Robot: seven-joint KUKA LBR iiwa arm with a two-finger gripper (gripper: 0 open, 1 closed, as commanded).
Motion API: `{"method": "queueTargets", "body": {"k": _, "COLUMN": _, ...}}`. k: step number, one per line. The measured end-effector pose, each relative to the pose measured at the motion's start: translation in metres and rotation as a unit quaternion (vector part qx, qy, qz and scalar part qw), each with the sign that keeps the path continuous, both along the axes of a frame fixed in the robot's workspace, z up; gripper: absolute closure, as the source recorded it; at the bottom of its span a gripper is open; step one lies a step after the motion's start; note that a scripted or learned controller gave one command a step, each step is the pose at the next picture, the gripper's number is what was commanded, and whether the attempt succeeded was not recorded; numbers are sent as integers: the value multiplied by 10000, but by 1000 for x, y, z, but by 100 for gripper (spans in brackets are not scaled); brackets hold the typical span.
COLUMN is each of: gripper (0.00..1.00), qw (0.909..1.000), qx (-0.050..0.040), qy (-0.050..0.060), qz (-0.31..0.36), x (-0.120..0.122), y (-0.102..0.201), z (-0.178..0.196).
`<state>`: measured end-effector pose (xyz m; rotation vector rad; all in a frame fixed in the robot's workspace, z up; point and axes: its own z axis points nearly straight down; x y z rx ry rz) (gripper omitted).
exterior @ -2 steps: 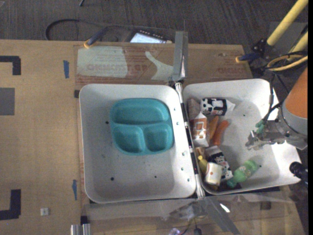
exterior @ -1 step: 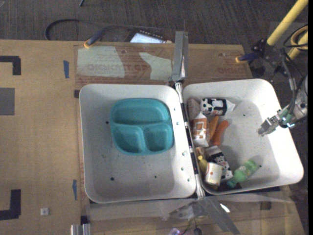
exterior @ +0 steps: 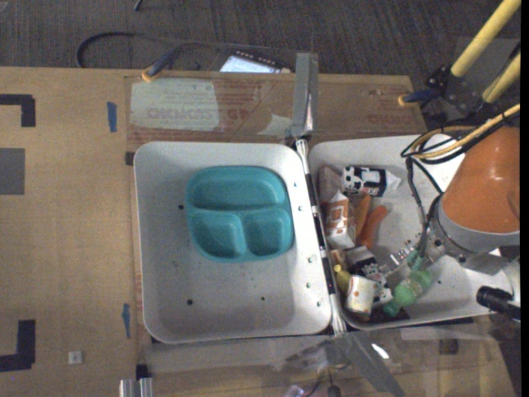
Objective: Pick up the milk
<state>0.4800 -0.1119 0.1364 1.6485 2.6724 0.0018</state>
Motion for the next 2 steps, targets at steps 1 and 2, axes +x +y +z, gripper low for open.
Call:
{"method": "queueTargets", "body": {"k": 1, "gripper": 100, "qw": 9957, "qx": -1, "qy": -1, "qz": -928, "x": 10, "y": 14, "z": 13}}
{"method": "queueTargets", "body": {"k": 2, "gripper": 0, "qw": 9957, "qx": -1, "qy": 0, "qz": -929, "x": 10, "y": 14, "z": 13}}
